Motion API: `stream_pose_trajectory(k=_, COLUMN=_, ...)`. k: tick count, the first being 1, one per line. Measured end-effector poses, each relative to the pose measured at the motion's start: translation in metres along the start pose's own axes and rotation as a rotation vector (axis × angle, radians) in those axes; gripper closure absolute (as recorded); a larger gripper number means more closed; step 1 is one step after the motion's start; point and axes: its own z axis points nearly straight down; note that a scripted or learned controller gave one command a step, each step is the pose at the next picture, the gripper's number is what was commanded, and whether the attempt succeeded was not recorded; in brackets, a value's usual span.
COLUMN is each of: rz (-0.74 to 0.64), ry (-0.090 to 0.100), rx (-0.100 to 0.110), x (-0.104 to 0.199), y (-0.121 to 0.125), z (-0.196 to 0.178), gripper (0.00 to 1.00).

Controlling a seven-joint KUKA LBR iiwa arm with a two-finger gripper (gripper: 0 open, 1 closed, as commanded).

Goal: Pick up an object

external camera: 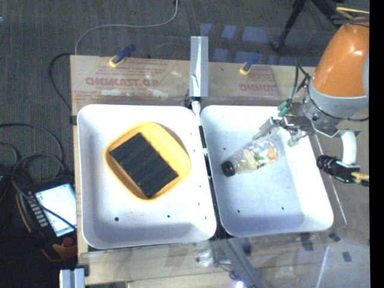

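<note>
A clear plastic bottle [254,156] with a black cap and coloured label lies on its side in the right bin [270,218], cap pointing left. My gripper [281,129] hangs over the bin's upper right part, just above and to the right of the bottle's base. Its fingers [266,128] are spread, and nothing sits between them. A yellow dish with a dark ribbed pad [145,162] rests in the left bin [96,218].
A central divider [204,155] separates the two bins. Blue and yellow clamps [122,55] hold the cardboard behind the bins. A black fitting on a white cable [337,167] sits beyond the right bin's right rim. A tablet [55,207] lies on the floor at left.
</note>
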Motion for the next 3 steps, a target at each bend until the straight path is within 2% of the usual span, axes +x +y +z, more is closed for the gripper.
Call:
stream_pose_trajectory(k=1, rz=-0.087, ry=0.000, rx=0.000, x=0.050, y=-0.015, z=0.041, gripper=0.00)
stream_pose_trajectory(k=2, rz=-0.024, ry=-0.001, rx=0.000, x=0.015, y=0.007, z=0.112, gripper=0.00)
stream_pose_trajectory(k=3, rz=-0.019, ry=-0.002, rx=-0.011, x=-0.005, y=0.031, z=0.165, gripper=0.00)
